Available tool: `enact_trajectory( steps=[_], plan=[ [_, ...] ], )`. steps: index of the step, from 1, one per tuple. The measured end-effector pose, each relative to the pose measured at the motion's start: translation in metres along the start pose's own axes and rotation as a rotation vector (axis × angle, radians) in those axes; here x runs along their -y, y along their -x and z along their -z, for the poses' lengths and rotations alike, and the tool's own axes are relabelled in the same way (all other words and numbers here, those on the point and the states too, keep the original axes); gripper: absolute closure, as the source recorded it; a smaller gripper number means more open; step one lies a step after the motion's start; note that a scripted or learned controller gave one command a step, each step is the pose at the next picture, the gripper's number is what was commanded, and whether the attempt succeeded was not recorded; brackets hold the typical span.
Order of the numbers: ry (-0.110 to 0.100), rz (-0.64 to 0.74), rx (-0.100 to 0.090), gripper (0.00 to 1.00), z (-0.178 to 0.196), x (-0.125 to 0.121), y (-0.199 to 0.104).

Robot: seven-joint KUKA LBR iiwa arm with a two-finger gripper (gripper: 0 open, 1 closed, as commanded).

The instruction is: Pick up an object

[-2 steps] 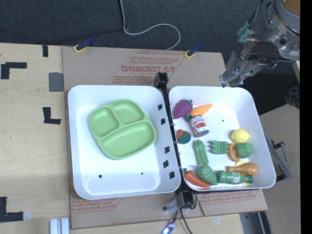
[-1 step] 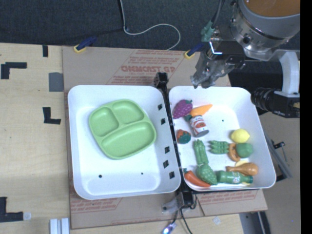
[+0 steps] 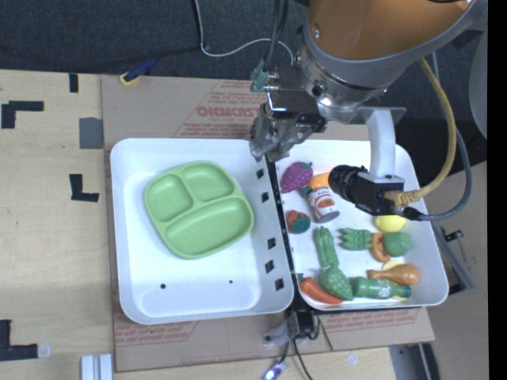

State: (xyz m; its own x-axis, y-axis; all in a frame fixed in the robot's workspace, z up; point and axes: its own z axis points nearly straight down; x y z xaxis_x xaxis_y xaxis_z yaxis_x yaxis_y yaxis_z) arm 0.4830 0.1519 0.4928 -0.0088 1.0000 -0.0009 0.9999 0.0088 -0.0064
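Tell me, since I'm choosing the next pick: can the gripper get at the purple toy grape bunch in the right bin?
Probably yes. The gripper hangs just up-left of the purple toy grape bunch, whose top is uncovered. The small orange-capped bottle beside it may crowd one finger.

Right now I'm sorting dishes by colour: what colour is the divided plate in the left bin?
Light green, seen plainly in the camera view: divided plate.

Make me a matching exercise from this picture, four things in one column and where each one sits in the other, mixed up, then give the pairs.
Things:
1. green divided plate
2. purple grapes
3. yellow lemon
4. gripper

Places:
A. right bin, near its right wall
B. left bin
C. over the divider, at the far end
D. right bin, far end, near the divider

Pairs: 1-B, 2-D, 3-A, 4-C
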Motion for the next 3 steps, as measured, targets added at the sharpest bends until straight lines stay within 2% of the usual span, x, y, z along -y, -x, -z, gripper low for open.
enact_trajectory(
  steps=[1, 2, 3],
  plan=[
    [-0.008, -0.011, 0.004, 1.00, -0.110, 0.000, 0.040],
    [0.017, -0.011, -0.002, 1.00, -0.001, 0.000, 0.078],
    [0.004, -0.013, 0.001, 1.00, -0.019, 0.000, 0.128]
  ],
)
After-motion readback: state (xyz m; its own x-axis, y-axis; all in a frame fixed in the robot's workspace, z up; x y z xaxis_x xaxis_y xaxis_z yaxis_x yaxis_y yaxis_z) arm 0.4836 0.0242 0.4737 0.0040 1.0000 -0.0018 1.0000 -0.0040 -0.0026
